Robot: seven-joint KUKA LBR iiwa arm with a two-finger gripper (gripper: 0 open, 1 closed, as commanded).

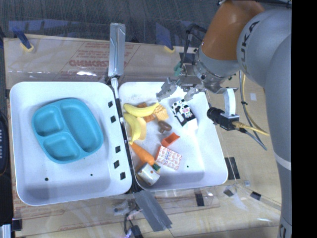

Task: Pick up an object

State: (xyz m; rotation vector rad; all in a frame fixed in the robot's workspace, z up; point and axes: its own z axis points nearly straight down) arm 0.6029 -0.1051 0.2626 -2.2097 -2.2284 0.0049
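Observation:
The right bin (210,152) holds a loose pile of small objects. Two yellow bananas (136,116) lie at its left side, with an orange carrot (142,153) below them. A black-and-white cow-patterned toy (182,112) sits near the bin's back. My gripper (178,90) hangs over the back of this bin, just above and behind the cow toy. Its fingers (165,89) are spread open and nothing is between them.
Also in the right bin are a small red piece (170,139), a patterned packet (168,157), a brown lump (164,127) and a white-green block (147,175). A blue divided plate (67,129) lies in the left bin (20,182). A metal divider (117,51) stands between the bins.

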